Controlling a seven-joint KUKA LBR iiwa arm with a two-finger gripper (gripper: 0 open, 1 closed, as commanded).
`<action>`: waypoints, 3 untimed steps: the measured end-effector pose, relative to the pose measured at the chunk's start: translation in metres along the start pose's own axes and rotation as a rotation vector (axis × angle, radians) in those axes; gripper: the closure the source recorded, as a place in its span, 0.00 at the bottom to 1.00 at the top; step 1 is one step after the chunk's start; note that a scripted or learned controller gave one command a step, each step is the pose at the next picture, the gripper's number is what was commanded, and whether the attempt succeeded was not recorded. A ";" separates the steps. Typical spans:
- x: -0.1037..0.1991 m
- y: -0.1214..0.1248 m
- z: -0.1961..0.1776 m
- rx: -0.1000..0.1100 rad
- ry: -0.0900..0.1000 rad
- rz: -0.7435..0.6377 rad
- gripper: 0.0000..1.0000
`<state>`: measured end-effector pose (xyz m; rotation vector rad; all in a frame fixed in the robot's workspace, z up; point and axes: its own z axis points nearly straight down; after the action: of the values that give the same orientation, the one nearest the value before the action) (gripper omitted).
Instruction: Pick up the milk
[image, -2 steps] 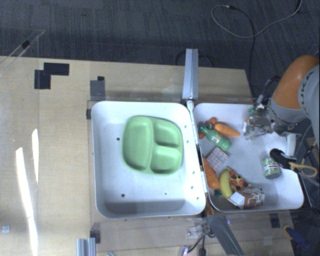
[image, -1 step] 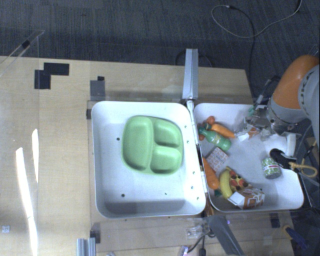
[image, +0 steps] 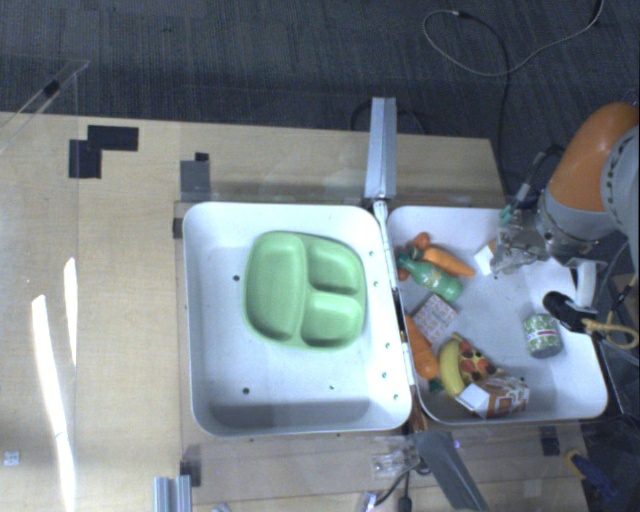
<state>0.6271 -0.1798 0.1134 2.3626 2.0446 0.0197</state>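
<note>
we see gripper (image: 515, 248) at right bin (image: 590, 395) far edge | can't tell its state from this view | milk carton (image: 497, 395) on its side near front edge, long axis roughly along that edge | target lies frontward of gripper, well apart

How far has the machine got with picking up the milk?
Nothing looks done yet. The milk carton lies at the near edge of the right bin, beside the banana, untouched. In hand: the claw hangs over that bin's far side, near a white card, well away from the carton. Left: move across to the carton, grip it and lift it.
</note>
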 end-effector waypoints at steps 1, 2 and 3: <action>-0.014 0.007 -0.102 0.013 0.004 -0.422 1.00; -0.014 0.007 -0.102 0.013 0.004 -0.422 0.00; -0.012 0.029 0.026 0.009 0.004 -0.547 0.00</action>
<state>0.6547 -0.1964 0.0885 1.7266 2.6123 0.0069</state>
